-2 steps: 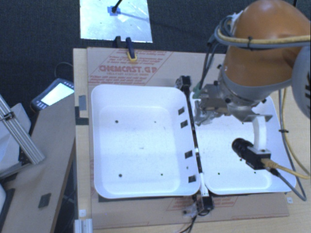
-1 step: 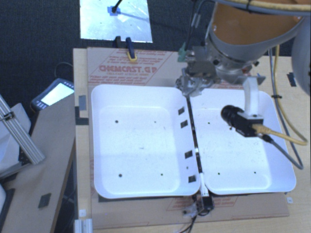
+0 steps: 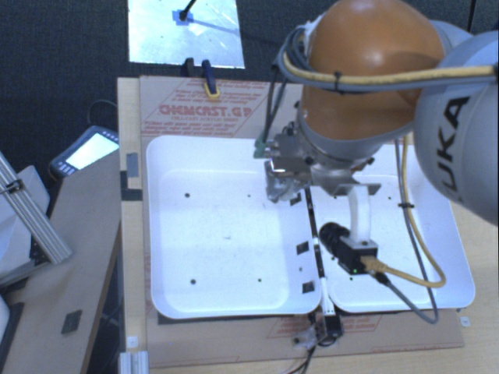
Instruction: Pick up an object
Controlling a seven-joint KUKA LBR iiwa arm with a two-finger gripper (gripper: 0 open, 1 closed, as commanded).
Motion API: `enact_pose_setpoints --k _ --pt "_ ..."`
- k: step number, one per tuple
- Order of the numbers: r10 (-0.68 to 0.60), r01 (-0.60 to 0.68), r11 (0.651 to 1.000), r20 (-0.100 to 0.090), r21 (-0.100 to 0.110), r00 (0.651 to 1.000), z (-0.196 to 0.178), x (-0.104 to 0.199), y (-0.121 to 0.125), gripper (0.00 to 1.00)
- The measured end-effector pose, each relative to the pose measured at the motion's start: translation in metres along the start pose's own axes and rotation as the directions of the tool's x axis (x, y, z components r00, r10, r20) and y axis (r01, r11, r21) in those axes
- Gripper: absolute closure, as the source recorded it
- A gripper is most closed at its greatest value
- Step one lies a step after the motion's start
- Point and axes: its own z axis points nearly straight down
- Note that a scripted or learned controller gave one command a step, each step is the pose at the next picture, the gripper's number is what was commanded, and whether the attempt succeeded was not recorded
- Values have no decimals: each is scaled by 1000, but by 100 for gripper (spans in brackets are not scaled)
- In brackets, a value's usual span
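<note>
Jaws: hiding under the wrist hardware, so there is no telling how far apart they are standing or whether anything is sitting between them.
Arm (image 3: 374,76): reaching in from the right, its orange band bulging large toward the camera, and pointing steeply down over the seam where the two bins are meeting.
Left bin (image 3: 210,240): showing bare white floor with a few dark dots.
Right bin (image 3: 440,275): lying largely under the arm's bulk.
Gripper (image 3: 284,179): hanging low above the inner edge of the left bin, just beside the divider.
Black unit (image 3: 347,248): trailing a yellow cable across the right bin; part of the rig or loose, unclear.
Object: its place cannot be told; the likeliest spot is looking like the covered stretch below the wrist.
Handling: judging by shallow bins, probably something small and light, best pinched across its narrowest part; stiffness and slipperiness are staying open questions.
</note>
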Motion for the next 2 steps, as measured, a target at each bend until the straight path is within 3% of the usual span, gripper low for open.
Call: enact_pose_setpoints --k 1,2 --pt "3 -3 1000 -6 -23 1000 -128 -21 1 100" --pt "-2 2 1000 3 5 1000 22 40 55 100"
